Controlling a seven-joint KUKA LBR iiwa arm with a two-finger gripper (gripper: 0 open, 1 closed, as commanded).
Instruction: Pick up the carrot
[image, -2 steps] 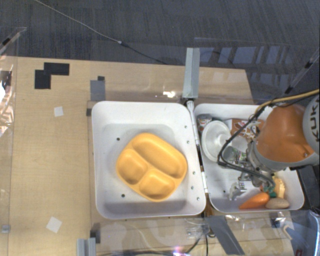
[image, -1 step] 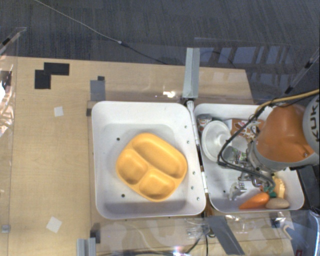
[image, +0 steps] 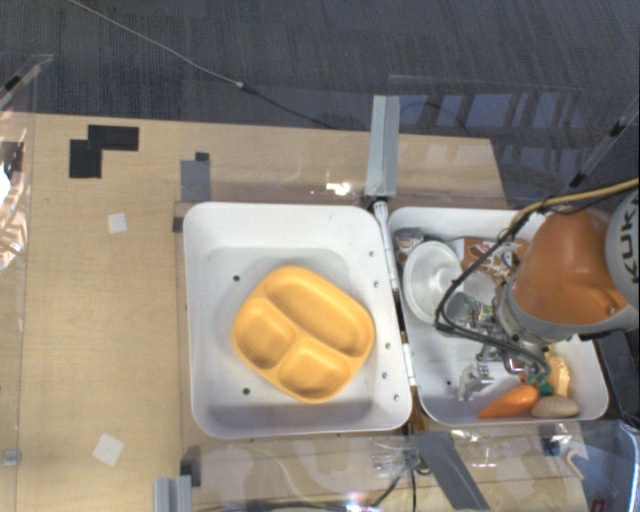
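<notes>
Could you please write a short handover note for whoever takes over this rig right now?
Gripper: low in the right white bin, just left of the orange carrot; finger state unclear from above.
Carrot: lying at the bin's near edge, next to a beige rounded item, not lifted.
Left white bin: holds a yellow three-compartment plate.
Also in the right bin: a clear white cup.
Done: arm is over the carrot's corner.
Left: grasp and raise the carrot.
</notes>
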